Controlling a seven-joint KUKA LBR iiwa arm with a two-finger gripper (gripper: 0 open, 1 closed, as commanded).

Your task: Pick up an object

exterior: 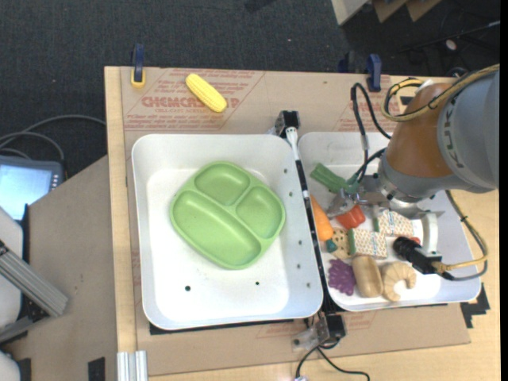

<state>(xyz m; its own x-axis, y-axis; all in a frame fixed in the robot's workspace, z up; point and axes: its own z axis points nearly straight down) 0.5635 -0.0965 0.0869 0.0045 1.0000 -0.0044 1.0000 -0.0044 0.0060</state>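
Observation:
My gripper (346, 205) is low in the right bin (333, 145), near its left side, with the grey arm and orange band (421, 145) rising behind it to the right. Its tip is right by a red toy piece (353, 217) and just below a green toy piece (326, 175). An orange carrot (321, 221) lies left of it along the bin wall. Purple grapes (341, 275), a tan bread piece (367, 277) and a pale pastry (398, 281) line the bin's front. Patterned cracker-like pieces (370, 244) lie between them and the gripper. I see nothing lifted.
The left bin (155, 213) holds a green divided plate (228, 213). A yellow corn cob (205, 92) lies on the cardboard behind it. A black-headed stick (289, 125) rests along the seam between the bins. Cables (367, 125) loop above the right bin.

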